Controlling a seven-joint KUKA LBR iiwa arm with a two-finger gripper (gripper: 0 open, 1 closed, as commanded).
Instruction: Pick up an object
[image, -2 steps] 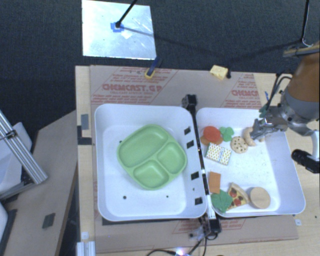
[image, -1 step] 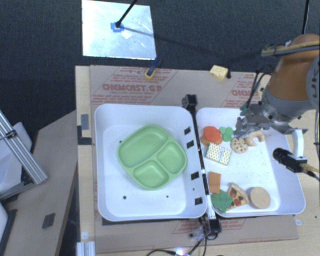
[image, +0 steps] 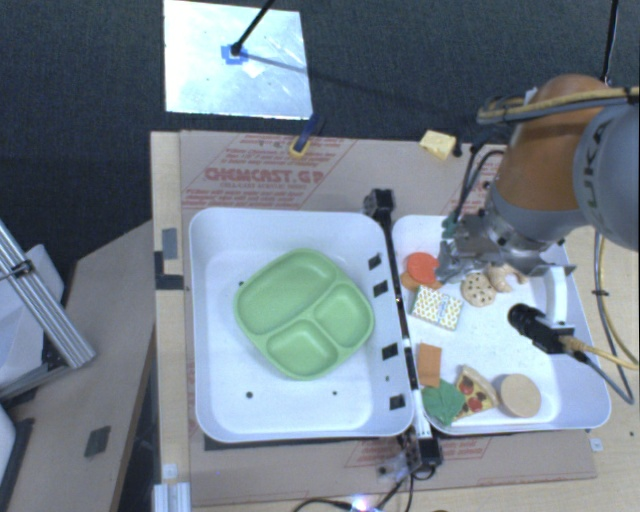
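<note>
The gripper hangs low over the right bin near its 11 o'clock corner; whether it is spread or pinching anything cannot be told. Just at its 9 o'clock lies an orange-red disc, at its 6 o'clock a checkered square, and at 4 o'clock a spotted cookie. A green divided plate sits in the left bin.

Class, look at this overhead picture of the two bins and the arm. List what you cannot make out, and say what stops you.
- Pincer tips: too dark and small in the camera view to tell open from shut.
- Right bin, far corner: covered by the arm's wrist.
- Pale toy beside the cookie: partly under the wrist, shape unclear.
- Checked item: too small to identify.
</note>
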